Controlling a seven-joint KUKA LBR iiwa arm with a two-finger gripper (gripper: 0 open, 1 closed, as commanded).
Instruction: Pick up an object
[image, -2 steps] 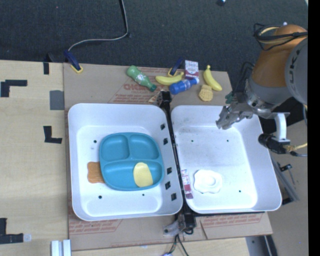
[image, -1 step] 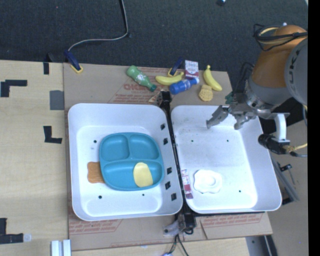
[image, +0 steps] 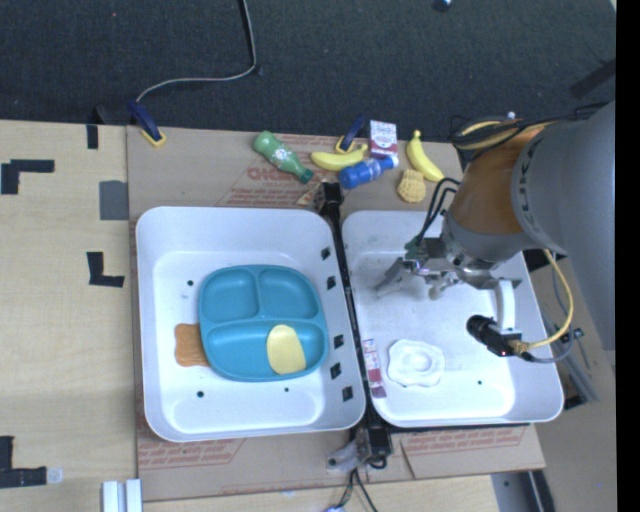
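White fried-egg toy (image: 414, 362) lies flat on the floor of the right bin (image: 520, 405), toward its near edge. Gripper (image: 415, 281) hangs above the egg, farther back in that bin, fingers spread w/ nothing between them; one finger (image: 388, 279) points toward the divider betw. the bins. Small red-and-white packet (image: 371, 365) sits just left of the egg, against the bin wall. Left of the egg, in the left bin (image: 160, 235), a blue divided plate (image: 262, 320) carries a yellow piece (image: 285, 349), and an orange slab (toast-like) (image: 187, 345) pokes out from under the plate's left rim. Behind the bins: green bottle (image: 281, 156), two bananas (image: 338, 157).
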